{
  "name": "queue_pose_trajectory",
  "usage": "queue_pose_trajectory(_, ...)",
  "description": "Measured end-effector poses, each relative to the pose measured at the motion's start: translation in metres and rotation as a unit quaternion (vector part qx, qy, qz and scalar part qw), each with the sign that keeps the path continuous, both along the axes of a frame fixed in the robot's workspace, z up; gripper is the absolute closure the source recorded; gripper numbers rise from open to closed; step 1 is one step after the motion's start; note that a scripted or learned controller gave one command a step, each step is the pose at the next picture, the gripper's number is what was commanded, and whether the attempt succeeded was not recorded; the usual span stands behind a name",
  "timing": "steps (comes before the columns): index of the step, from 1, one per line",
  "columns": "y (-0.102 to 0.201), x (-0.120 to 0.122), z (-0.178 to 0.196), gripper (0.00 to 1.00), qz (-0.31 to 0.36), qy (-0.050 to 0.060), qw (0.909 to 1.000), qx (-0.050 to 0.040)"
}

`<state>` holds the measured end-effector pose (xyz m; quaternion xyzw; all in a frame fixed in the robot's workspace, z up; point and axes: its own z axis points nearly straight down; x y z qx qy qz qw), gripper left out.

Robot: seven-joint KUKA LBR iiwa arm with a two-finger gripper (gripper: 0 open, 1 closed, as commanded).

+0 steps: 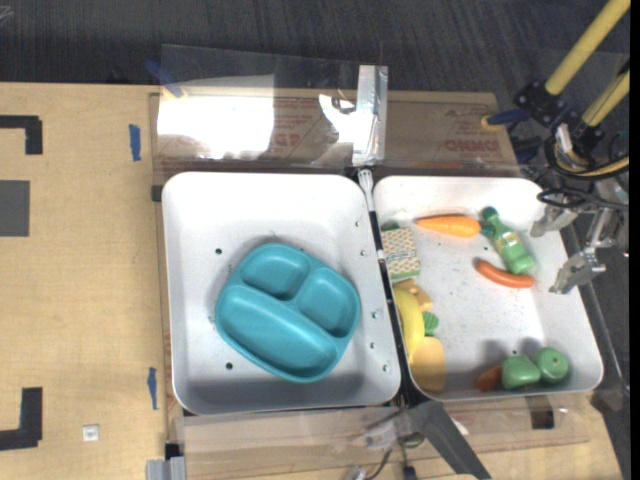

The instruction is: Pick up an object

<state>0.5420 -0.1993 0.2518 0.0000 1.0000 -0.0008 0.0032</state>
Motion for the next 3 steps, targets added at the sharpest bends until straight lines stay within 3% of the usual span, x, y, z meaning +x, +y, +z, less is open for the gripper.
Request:
queue_pose_trajectory(1,-0.02,-0.022,-0.154,0.0,0.096,0.003,0.9954,0.001)
queue_pose_trajectory(2,0.052,-0.011,-0.162,0.0,0.147,-0.004,0.9891,-0.0009)
queue_pose_trajectory(3,0.065,0.023,-0.162,0.0,0.081,-0.003,0.9967,-0.0009)
